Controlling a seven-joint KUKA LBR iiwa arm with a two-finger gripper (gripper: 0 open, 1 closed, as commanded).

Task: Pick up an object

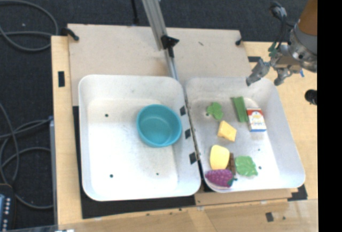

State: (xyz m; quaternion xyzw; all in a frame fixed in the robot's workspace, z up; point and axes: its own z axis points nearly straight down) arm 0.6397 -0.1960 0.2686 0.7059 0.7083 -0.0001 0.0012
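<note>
The gripper (265, 71) is hanging over the top right corner of the right bin (283, 134), fingers spread and pinching nothing. The toys are lying in that bin: a green block (239, 108), a small carton (257, 120), a yellow wedge (226, 131) and purple grapes (219, 177). A blue bowl (158, 125) is sitting in the left bin (107, 172). The wooden bench (123, 46) is standing on dark carpet (32, 1) with black cables (21, 38) lying about.

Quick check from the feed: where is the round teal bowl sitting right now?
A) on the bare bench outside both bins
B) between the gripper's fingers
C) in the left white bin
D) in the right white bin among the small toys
C: the round teal bowl rests on the floor of the left white bin, apart from the gripper over the right bin's far edge.
</note>
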